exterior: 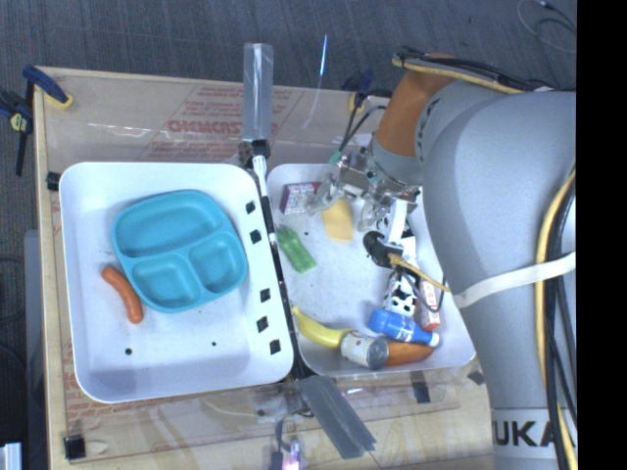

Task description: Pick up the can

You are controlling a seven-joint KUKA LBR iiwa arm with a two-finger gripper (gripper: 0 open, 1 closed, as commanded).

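Observation:
A small can [296, 199] with a purple and white label lies on its side in the far left corner of the right bin [338, 284]. My gripper [340, 191] hangs low over the far end of that bin, just right of the can and close to it. A yellow wedge [338, 222] lies directly below the gripper. The view is too cluttered there to tell whether the gripper touches the can.
The right bin also holds a green piece [295, 249], a banana [317, 329], a silver-ended cylinder [366, 349], an orange carrot [409, 353], a blue bottle [402, 327] and a black-and-white item [402, 297]. The left bin [88, 341] holds a blue divided plate [178, 249] and a sausage [123, 293].

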